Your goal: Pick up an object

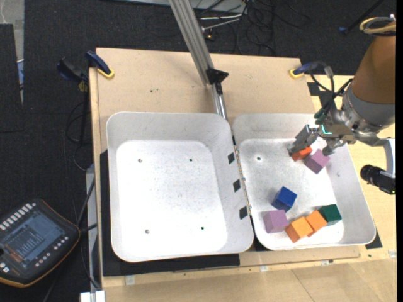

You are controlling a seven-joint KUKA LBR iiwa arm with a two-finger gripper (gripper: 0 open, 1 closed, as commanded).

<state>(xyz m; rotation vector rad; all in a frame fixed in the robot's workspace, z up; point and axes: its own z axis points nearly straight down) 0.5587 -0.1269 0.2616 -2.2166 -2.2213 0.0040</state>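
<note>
My gripper hangs over the upper right part of the right bin, and its two fingers stand apart, so it is open. A purple block lies just below the gap between the fingers, with a small orange block beside it at the left finger. I cannot tell whether either finger touches them. Lower in the same bin lie a blue cube, a second purple cube, an orange block and a green block.
The left bin sits beside the right one on the wooden bench. A metal pole slants in from the top to the bins' shared edge. Blue clamps grip the bench's back corners. A teach pendant lies at lower left.
</note>
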